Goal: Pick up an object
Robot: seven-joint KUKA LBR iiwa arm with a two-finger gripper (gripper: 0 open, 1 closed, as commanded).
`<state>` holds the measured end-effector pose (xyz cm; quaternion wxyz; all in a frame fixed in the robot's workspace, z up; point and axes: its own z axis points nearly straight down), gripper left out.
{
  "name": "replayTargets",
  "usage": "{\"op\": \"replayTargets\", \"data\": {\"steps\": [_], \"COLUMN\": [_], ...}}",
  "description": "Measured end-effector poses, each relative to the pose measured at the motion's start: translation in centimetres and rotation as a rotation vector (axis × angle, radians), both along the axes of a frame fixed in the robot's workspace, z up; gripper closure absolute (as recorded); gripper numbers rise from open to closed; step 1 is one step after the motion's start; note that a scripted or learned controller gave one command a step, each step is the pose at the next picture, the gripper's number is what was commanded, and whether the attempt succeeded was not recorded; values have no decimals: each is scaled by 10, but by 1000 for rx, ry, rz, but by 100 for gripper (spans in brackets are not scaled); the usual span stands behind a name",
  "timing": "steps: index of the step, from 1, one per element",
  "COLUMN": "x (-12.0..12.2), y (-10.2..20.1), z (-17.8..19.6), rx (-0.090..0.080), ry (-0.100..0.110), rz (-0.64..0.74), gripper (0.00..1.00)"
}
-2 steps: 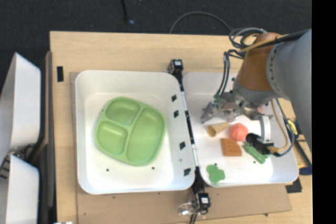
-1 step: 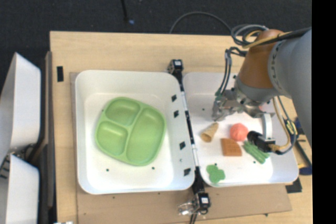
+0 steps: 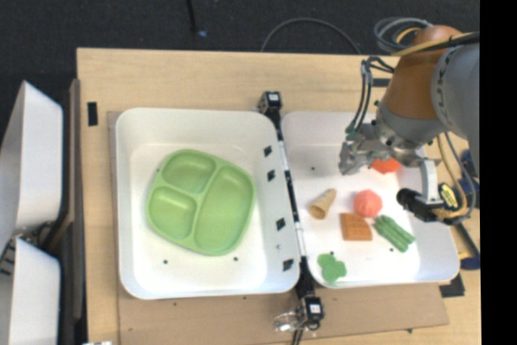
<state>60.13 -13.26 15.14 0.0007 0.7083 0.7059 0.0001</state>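
I've got the jaws (image 3: 355, 157) low in the right bin (image 3: 319, 129) — can't tell their spread — with the orange piece (image 3: 386, 166) just beside them, toward the arm.

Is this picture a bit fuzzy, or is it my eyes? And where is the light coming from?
Camera view: soft overall, so the small toys like the red ball and the green piece lack crisp edges. Lighting is even, with the white bins bright but not glaring. The green plate casts a faint shadow, and the floor beyond the bench is dark. The claw is blurred against the arm.
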Motion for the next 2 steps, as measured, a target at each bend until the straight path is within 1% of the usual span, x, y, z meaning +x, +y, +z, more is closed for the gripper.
{"op": "replayTargets", "data": {"steps": [1,2], "x": [10,15], "y": [-5,-3], "z": [46,87], "rx": [0,0], "ry": [-1,-1], "rz": [6,7], "gripper": [100,100]}}
